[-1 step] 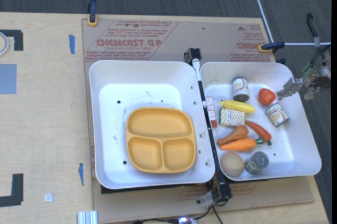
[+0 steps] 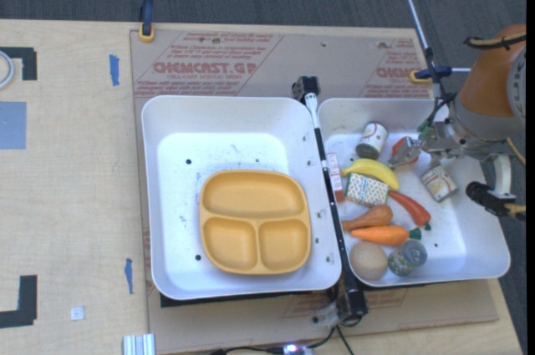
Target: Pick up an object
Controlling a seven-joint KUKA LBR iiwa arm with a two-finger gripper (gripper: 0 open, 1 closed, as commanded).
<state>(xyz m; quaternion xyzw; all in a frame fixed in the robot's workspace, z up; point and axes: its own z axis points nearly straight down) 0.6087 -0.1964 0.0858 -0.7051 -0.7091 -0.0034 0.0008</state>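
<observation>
end effector (image 2: 428,146) sits low in the right bin (image 2: 489,261), by its far wall — can't tell if it's apart or together, view too cluttered there. nearest picks: small red item (image 2: 404,151) just beside it, wrapped packet (image 2: 438,183) close below. banana (image 2: 374,172), carrot (image 2: 380,235) lie farther off w/ the pile. go for an isolated piece — centre over it, drop straight, avoid wall.

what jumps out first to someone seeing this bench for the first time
The big yellow-orange three-compartment plastic tray lies in the left white bin. The right white bin holds a cluster of toy food: a yellow banana, an orange carrot and a red chilli pepper. The grey arm with its orange band reaches over that bin's right edge.
</observation>
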